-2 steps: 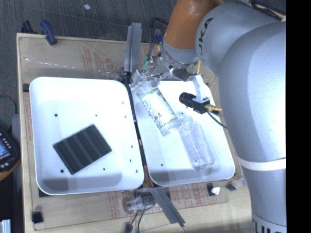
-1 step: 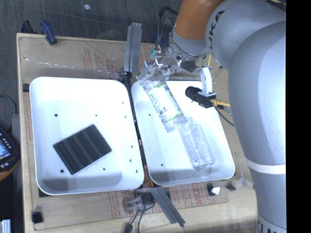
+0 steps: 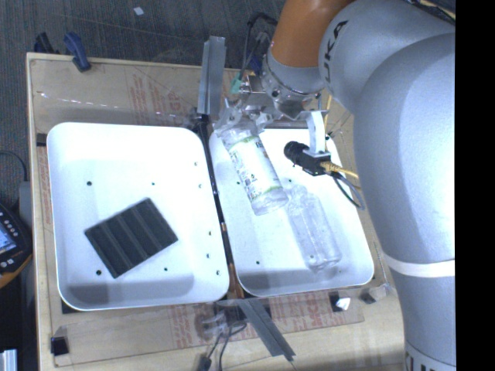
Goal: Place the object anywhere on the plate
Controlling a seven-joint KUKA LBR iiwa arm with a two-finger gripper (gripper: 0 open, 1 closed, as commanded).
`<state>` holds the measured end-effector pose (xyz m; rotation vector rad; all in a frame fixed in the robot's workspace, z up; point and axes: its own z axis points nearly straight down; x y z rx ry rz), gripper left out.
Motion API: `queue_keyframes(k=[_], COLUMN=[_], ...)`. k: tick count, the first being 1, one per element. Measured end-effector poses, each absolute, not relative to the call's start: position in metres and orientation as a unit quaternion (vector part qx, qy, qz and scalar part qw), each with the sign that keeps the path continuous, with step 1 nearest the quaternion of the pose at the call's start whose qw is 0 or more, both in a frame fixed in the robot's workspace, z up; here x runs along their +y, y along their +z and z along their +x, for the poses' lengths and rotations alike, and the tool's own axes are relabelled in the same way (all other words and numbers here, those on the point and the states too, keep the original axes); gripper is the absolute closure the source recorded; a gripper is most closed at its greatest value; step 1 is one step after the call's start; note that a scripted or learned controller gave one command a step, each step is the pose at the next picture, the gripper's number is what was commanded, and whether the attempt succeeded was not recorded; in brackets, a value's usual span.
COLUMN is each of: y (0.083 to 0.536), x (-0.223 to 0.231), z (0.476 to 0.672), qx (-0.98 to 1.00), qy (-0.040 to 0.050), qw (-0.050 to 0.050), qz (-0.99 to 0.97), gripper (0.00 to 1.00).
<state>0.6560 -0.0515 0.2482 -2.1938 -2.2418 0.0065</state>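
Camera view: wooden bench [image 3: 116, 79] carrying two white bins. Left bin [image 3: 69, 141] holds a dark ridged plate [image 3: 131, 236], lying flat at lower left of the frame. Right bin [image 3: 348, 265] holds two clear plastic bottles: a labelled bottle [image 3: 255, 175] at centre and a second bottle [image 3: 313, 230] touching it, lower right. Gripper [image 3: 246, 118] sits at the labelled bottle's upper end; jaw state cannot be told.

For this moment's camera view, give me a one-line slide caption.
Arm's tool low over the right bin by two clear bottles; dark ridged plate waits in the left bin.
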Motion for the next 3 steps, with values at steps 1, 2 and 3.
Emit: queue_keyframes(k=[1,2,3], y=[0.275,0.273,0.272], x=[-0.037,-0.041,-0.019], z=[0.634,0.657,0.656], qx=[-0.675,-0.654,-0.624], qy=[0.0031,0.0012,0.0018], qw=[0.003,0.0,0.001], qz=[-0.738,-0.756,-0.782], gripper=[1.0,1.0,1.0])
